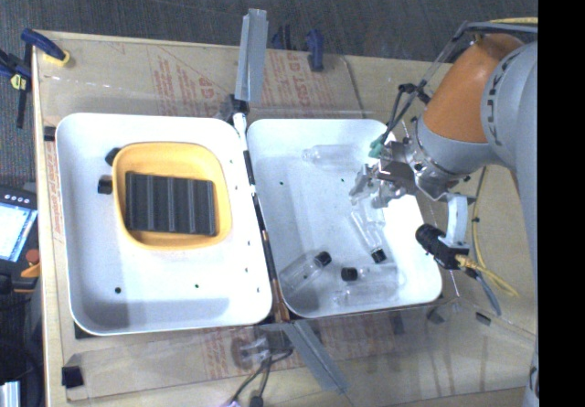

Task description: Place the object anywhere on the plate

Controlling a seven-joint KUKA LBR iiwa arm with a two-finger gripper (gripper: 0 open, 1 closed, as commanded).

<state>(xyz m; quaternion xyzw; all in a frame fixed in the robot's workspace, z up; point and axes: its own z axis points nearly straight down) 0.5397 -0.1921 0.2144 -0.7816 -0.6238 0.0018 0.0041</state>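
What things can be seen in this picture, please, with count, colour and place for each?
bins: 2, white, side by side on the bench
plate: 1, yellow with a dark ribbed middle, in the left bin
clear objects: several, transparent, some with black caps, in the right bin; exact count hard to tell
clamps: a few, blue, along the bench's far edge
bench: 1, light wood
screen device: 1, at the picture's left edge
arm: 1, grey with an orange band, jaws over the right bin

Bins: I am counting two, left bin (78, 213) and right bin (292, 167)
Plates: I am seeing one, yellow plate (174, 158)
Arms: one, arm (494, 112)
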